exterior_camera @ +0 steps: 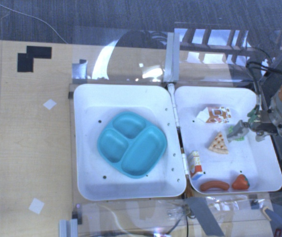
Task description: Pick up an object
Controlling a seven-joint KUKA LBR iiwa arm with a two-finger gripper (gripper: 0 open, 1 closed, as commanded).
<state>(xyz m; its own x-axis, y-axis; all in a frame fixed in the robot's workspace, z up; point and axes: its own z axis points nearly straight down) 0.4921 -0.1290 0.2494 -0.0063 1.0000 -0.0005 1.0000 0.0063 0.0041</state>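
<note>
The right bin [266, 162] holds several small items. A white and orange packet [217, 115] lies near its back, and a toy pizza slice [219, 143] sits in the middle. Along the front there are a small red and white can [195, 164], a red sausage [214, 185] and a red strawberry-like toy [240, 182]. My gripper [248, 132] hangs over the right part of this bin, just right of the pizza slice. Its two fingers stand apart, open, with nothing between them.
In the left bin [89, 132] lies a blue divided plate [132, 144]. A raised rim [176, 132] separates the two bins. Behind the right bin stands a metal frame [215, 38], with cables at the far right.
</note>
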